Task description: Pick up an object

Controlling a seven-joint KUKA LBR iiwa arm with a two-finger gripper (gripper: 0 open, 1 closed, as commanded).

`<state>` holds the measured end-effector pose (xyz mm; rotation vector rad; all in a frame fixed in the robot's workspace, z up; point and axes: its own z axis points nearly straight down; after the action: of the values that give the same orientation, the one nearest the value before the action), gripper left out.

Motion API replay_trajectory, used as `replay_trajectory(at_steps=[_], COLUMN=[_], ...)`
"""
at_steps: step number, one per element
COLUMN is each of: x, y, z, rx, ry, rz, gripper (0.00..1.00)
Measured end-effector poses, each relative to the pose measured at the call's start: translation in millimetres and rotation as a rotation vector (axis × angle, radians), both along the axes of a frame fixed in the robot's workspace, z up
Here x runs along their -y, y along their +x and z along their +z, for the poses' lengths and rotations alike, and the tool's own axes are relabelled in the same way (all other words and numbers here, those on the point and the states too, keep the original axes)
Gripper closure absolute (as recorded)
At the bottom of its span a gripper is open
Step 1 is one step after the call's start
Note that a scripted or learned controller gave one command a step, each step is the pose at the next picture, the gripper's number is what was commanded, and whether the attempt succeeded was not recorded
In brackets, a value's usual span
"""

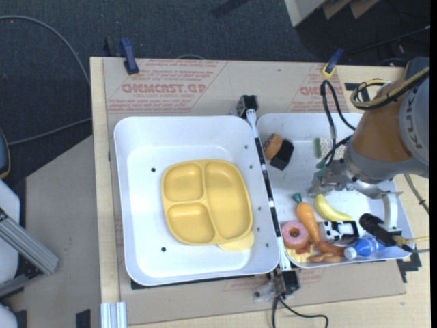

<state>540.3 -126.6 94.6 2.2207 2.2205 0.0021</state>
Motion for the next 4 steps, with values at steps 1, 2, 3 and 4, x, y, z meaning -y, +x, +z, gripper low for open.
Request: replay_trajectory(at_steps=[1, 2, 3, 4], x=[-54.7, -54.4, -28.7, -29.2], y=[-45.5, -45.7, -37.0, -36.9], z=[90.1, 89.9, -10.1, -0.5], rx=[-0.001, -0.001, -0.002, -0.001], ry=[0.0, 0.0, 0.0, 0.0], rz=[0.001, 0.0, 0.0, -0.001], gripper=[1.0, 0.0, 0.0, 1.0])
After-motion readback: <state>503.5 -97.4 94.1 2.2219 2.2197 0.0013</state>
